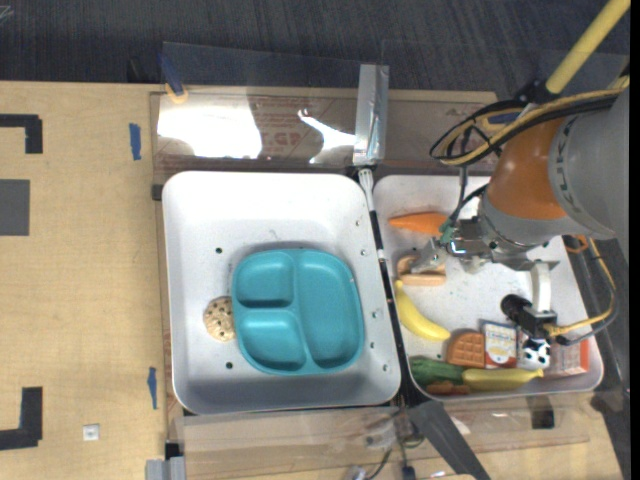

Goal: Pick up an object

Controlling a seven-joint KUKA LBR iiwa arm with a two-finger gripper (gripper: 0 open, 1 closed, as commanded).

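Two shallow white plastic bins sit side by side on the tan wooden table (80, 298), mid-frame. Left bin (200, 208) holds a teal three-compartment plastic tray (297, 310), centre-low in the bin, and a round speckled cookie (219, 319) touching the tray's left edge.

Right bin (570, 373) holds the clutter. Orange carrot-shaped toy (415, 222) at the bin's upper left. Below it a small flat pink-and-tan toy piece (423, 279), blurry, type unclear. Yellow plastic banana (418, 315) runs diagonally along the bin's left side, just under that piece. Lower edge of the bin, left to right: green vegetable-shaped toy (437, 373), brown waffle-like square (465, 349), small white-and-orange printed box (499, 342), long yellow toy (500, 376) lying flat, black-and-white ball-like toy (537, 353), all packed close, several touching.

Grey arm with orange band (528, 178) enters from the right of the frame, over the upper right of the right bin, cables looping above it. Tool (436, 256) points left, low over the bin's upper-left area, between the carrot toy and the pink-and-tan piece, just beside both. Tool state: cannot tell, too small and blurred; nothing visibly gripped. Every object lies in the bins.

A clear plastic sheet (260, 118) with glare lies at the top behind the left bin.
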